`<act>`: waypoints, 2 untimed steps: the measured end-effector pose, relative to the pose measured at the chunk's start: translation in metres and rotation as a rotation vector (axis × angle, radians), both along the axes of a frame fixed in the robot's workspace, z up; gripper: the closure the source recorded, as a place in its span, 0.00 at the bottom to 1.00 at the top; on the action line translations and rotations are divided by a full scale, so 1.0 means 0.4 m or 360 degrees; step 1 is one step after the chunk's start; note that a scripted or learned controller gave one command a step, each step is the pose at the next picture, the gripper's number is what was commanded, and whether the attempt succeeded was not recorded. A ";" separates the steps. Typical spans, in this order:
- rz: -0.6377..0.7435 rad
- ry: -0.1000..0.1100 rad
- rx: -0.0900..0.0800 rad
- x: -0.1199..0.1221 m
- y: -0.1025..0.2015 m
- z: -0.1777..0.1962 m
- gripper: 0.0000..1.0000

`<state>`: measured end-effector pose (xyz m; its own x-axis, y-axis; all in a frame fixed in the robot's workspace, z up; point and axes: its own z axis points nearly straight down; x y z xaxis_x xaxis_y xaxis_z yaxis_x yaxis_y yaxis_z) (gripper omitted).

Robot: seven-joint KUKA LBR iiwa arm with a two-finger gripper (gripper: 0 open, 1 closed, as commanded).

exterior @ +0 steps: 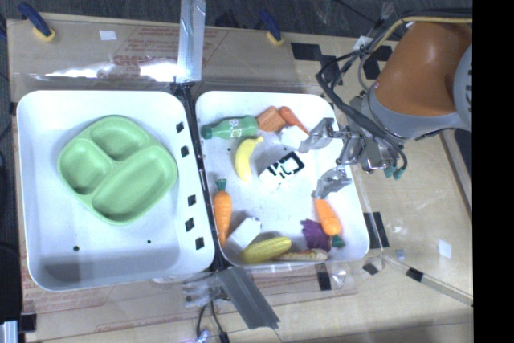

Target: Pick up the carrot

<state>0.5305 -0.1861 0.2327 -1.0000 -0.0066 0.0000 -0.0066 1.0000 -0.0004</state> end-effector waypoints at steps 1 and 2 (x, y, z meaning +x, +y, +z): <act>0.0029 0.0017 0.0007 -0.075 -0.037 -0.274 0.00; -0.0049 -0.0002 0.0000 -0.062 -0.046 -0.350 0.00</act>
<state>0.5055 -0.2045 0.0926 -0.9997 0.0243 -0.0012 0.0243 0.9997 -0.0003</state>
